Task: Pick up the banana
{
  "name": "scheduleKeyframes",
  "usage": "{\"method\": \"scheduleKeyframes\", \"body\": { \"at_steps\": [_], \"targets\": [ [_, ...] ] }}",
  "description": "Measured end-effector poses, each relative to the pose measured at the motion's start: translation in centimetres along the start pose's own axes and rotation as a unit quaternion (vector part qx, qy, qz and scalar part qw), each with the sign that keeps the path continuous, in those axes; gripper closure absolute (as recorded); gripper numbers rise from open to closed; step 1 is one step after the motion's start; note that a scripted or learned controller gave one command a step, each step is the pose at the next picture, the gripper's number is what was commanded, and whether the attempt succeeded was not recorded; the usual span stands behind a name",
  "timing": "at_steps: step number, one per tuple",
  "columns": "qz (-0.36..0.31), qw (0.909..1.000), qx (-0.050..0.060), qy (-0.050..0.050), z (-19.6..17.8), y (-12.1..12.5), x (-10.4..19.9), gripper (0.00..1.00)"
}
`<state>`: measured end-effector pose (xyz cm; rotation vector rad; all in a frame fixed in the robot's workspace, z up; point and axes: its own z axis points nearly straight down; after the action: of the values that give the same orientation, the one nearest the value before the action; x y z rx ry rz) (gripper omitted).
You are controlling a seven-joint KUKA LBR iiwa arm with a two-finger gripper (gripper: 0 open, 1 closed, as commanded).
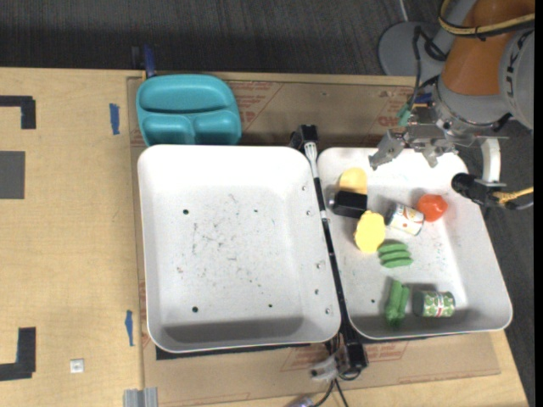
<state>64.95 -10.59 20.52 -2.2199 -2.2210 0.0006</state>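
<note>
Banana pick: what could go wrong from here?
1. The banana lies touching a small white carton and a green ridged toy, so a descent may nudge or catch those instead.
2. The gripper sits over the right bin's far edge, well off the banana.

No text can be read with certainty. The brown cardboard (356, 91) under the bins carries red print, and the small green can (438, 304) has a label, but both are too small.
</note>
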Motion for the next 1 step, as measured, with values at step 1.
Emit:
{"method": "scheduleKeyframes", "body": {
  "at_steps": [1],
  "targets": [
    [-0.083, 0.9965, 0.000, 0.000, 6.01, -6.60, 0.60, 0.00]
  ]
}}
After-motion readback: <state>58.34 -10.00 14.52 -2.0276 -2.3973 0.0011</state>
